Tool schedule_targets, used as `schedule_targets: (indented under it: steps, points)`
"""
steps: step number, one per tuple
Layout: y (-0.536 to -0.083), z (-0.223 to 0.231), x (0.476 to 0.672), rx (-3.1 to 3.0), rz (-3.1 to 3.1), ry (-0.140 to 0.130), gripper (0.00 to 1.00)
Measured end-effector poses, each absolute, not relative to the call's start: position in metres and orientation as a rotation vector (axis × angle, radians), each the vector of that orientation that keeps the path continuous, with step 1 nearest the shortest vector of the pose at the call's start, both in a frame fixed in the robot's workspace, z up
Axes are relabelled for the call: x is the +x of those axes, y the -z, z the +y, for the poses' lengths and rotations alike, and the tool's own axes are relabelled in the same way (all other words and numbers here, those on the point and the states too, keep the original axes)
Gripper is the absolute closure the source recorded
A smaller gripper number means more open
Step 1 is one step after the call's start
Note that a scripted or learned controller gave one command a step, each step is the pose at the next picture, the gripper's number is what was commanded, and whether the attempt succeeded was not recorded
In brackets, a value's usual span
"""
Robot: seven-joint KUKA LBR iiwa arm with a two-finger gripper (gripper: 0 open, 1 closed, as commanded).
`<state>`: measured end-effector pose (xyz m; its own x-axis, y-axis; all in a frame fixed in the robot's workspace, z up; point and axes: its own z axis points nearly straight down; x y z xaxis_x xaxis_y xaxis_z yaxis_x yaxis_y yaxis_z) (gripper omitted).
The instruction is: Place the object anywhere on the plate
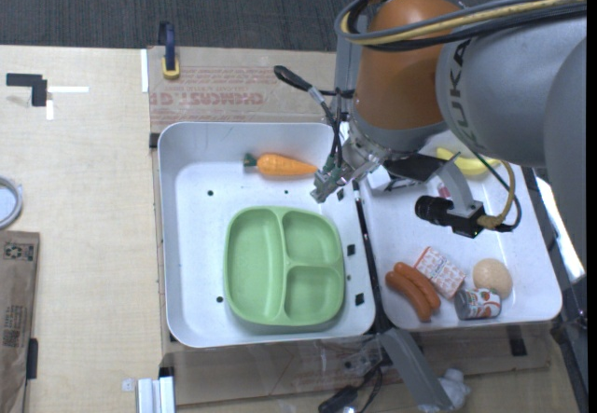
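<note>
Pincer (pixel 328 184): located centre frame, over the upper right corner of the left bin (pixel 177 215); finger spread cannot be determined, and nothing is seen between the fingers. Count: one carrot (pixel 283 165), one green three-compartment plate (pixel 284 266), two sausages (pixel 412 293), one patterned packet (pixel 438 270), one egg-shaped item (pixel 492 275), one small can (pixel 478 304), one banana (pixel 466 162). Carrot lies on the bin floor just left of the pincer, above the plate, apart from it.

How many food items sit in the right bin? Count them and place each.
4 visible: sausages at the front, a small carton beside them, an egg-like ball front right, and a yellow item at the back. The arm may hide more.
</note>
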<state>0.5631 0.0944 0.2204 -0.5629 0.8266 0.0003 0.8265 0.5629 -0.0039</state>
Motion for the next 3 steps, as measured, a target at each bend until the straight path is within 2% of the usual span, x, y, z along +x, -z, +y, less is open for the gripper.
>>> schedule_targets:
  steps: [1, 2, 3]
  points:
    - [-0.1779, 0.137, 0.5216, -1.014, -2.97, -0.004, 1.0]
    - [-0.178, 0.1366, 0.5218, -1.015, -2.97, -0.004, 0.0]
    - [-0.178, 0.1366, 0.5218, -1.015, -2.97, -0.004, 0.0]
